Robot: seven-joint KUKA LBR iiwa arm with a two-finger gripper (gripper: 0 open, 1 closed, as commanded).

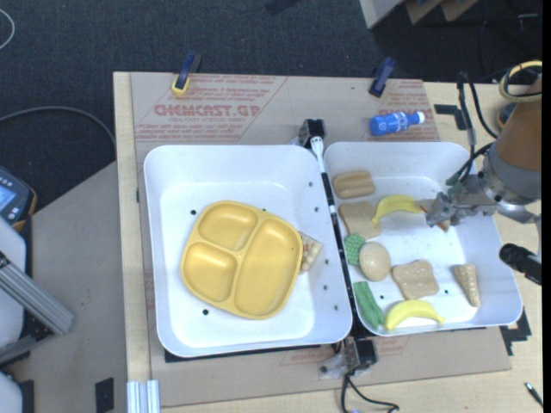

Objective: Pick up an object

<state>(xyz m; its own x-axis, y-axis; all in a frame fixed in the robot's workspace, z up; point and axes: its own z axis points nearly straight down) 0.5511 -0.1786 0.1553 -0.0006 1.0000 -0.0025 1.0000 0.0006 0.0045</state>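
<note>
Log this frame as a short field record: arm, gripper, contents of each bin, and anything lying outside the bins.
arm: reaches in from the right over the right bin
gripper: low, beside upper banana; nothing seen held
left bin: yellow divided tray
right bin: bread roll, egg, toast slice, cone, lower banana
outside bins: blue bottle

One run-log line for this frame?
arm: over right bin | gripper: just right of upper banana, nothing seen held | left bin: yellow divided plate
</note>
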